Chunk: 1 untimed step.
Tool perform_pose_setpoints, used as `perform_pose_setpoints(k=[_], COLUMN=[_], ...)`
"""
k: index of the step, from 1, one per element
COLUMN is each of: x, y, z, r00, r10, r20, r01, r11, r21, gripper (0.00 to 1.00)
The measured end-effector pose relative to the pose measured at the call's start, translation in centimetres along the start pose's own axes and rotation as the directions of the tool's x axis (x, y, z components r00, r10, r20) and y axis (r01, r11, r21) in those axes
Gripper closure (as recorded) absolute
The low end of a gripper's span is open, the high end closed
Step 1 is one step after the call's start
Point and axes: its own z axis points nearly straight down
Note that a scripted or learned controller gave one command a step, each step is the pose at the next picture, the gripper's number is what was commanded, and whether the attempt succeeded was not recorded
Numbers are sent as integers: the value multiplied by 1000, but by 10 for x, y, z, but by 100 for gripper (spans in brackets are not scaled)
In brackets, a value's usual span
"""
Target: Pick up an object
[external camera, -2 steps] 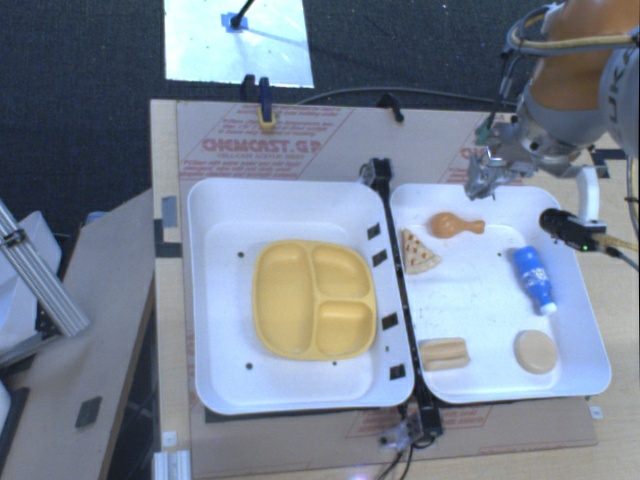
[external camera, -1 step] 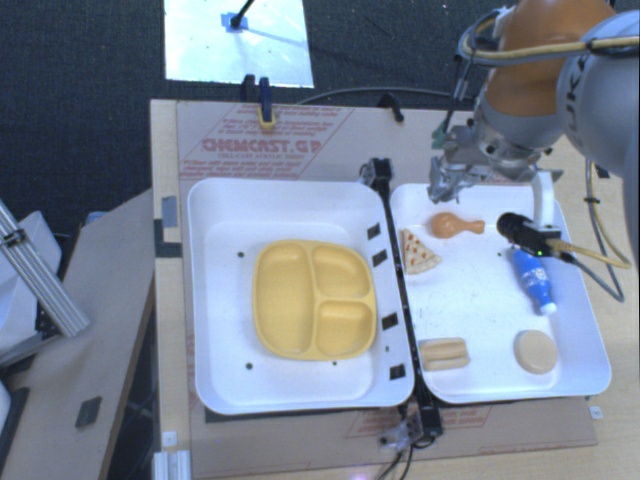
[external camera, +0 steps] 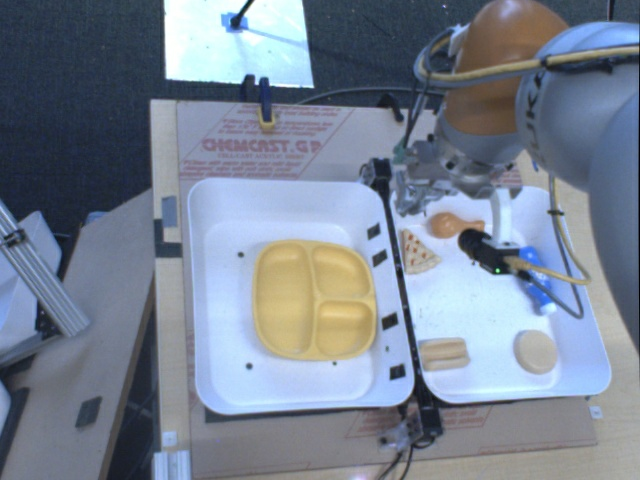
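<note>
Bright even overhead light, soft shadows, slightly soft focus.

Yellow tray point(external camera: 314, 299), perhaps orange-tan drumstick point(external camera: 447, 226)

Claw point(external camera: 455, 200) over right bin point(external camera: 580, 368); yellow tray point(external camera: 313, 298) in left bin point(external camera: 215, 268).

I am watching through one fixed camera that is looking down at a slant on the surface point(external camera: 300, 133), taking in both white bins point(external camera: 215, 268) from moderately far. The arm point(external camera: 560, 78) is looming large at the right, its hand point(external camera: 450, 203) hanging over the right-hand bin's far edge.
</note>
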Motion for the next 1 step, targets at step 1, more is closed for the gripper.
perform_pose_setpoints(k=[1], x=[59], y=[-12], z=[-1], r00=[1000], r10=[-1], r20=[0], r01=[1], r11=[1000], r21=[0], gripper=[100])
